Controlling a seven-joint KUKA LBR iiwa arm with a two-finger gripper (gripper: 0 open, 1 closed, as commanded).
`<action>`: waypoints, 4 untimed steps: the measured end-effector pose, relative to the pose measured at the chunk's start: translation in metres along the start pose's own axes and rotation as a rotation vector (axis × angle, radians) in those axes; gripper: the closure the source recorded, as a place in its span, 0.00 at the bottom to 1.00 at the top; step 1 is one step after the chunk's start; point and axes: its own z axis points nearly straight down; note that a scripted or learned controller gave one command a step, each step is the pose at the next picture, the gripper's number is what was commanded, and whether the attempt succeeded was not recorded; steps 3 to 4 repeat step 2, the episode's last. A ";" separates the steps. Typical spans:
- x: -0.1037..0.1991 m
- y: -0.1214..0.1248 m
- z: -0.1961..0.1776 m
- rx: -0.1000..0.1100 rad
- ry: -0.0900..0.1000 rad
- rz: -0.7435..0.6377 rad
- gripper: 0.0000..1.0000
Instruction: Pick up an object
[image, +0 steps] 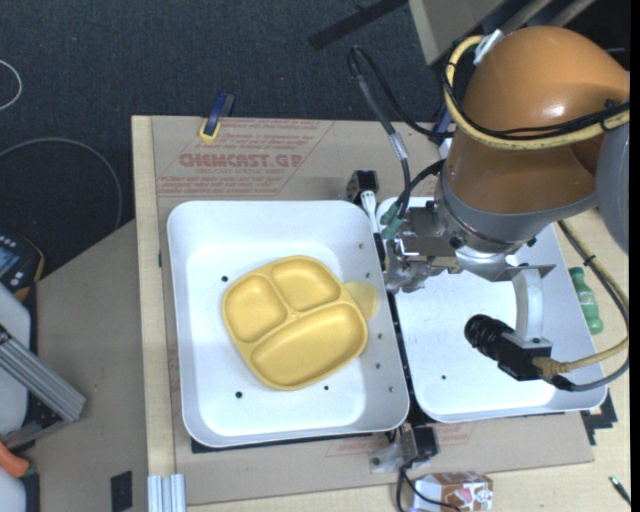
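The gripper hangs by the wall between the two bins, mostly tucked under the arm's big orange and grey wrist, so it is not possible to tell if it is open or closed. The yellow plate lies flat in the left bin, close to the gripper. It looks light, hard and a bit slippery, so its thin edge seems the best place to pinch.
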 end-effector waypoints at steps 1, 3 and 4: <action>-0.046 0.000 0.017 -0.004 -0.001 0.009 1.00; 0.011 0.001 -0.069 -0.018 0.002 0.001 1.00; 0.011 0.001 -0.069 -0.018 0.002 0.001 1.00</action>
